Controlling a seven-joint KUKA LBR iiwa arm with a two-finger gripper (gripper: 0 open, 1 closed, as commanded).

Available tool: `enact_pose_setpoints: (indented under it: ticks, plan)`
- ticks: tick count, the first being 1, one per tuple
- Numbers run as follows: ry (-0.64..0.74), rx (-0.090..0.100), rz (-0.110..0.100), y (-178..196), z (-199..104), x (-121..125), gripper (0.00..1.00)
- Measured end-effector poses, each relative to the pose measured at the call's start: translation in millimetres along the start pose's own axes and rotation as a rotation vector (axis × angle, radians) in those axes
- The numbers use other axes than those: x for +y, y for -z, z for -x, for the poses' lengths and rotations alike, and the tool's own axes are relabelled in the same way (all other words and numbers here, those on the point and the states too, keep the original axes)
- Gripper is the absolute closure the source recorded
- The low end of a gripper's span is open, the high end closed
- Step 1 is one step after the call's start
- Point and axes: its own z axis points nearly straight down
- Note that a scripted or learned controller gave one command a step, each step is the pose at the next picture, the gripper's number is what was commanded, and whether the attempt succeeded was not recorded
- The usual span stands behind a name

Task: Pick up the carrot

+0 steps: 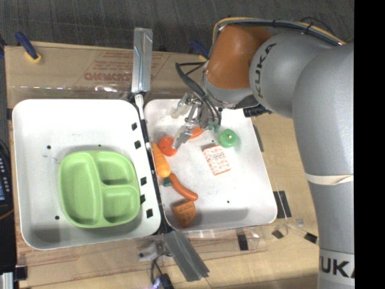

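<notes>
Lowered into right bin point(252, 179), jaws point(187, 130) narrowed near an orange-red piece point(194, 133); grip impossible to confirm. Carrot point(160, 161) lay against left wall, beside tomato point(168, 147), hard to flank.

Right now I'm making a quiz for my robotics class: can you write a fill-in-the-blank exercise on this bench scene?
1. The green divided plate lies in the ___ bin.
2. The gripper hangs over the ___ bin, above an orange-red piece.
3. The carrot lies along that bin's ___ wall.
4. The small round thing beside the gripper is ___ in colour.

Missing words: left; right; left; green
</notes>
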Motion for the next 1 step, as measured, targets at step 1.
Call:
enact_pose_setpoints:
  ticks: [1]
  plan:
    - [-0.387, 0.002, -0.001, 1.1, -31.7, -33.3, 0.0]
